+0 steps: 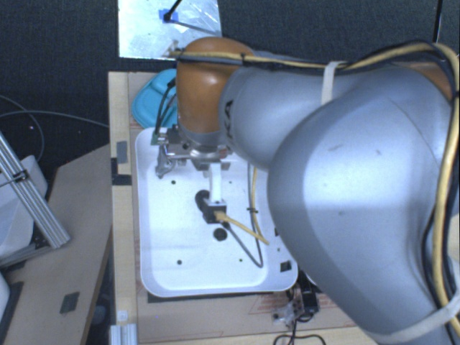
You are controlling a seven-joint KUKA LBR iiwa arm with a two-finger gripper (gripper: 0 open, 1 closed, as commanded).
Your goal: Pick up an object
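End effector (pixel 188 155), grip state impossible to tell, hangs over the bin's (pixel 165 268) far end, a blue object (pixel 149 100) just beyond it.

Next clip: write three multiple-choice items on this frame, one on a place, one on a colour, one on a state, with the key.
1. The end effector is over: A the white bin; B a foil sheet; C the bare bench.
2. The band above the wrist is: A green; B orange; C red.
3. The blue thing is: A carried by the end effector; B partly hidden by the arm; C lying whole in view.
Key: 1 A, the bin's white floor lies under it. 2 B, the band is plainly orange. 3 B, the band covers its right side.
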